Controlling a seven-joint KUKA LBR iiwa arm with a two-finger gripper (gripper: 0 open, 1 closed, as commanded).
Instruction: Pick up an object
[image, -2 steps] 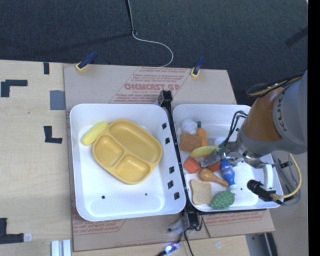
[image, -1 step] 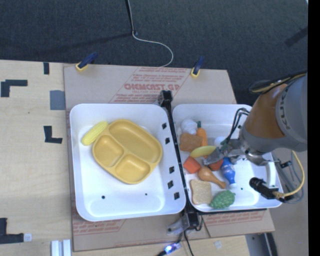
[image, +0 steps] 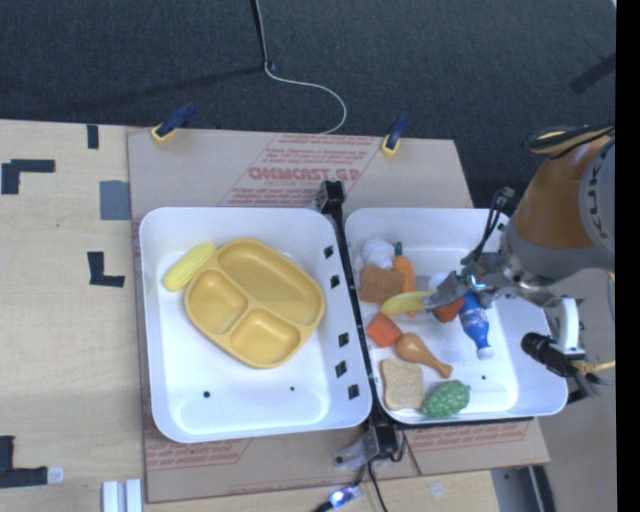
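Hovering in right bin: gripper, jaw state indiscernible; banana just left of jaws, blue bottle just right below.

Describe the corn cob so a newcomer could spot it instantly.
Start at the left white bin, which holds a yellow divided tray. The corn cob lies against that tray's upper-left edge. It is a small, ridged, paler yellow cylinder, the only loose item in that bin.
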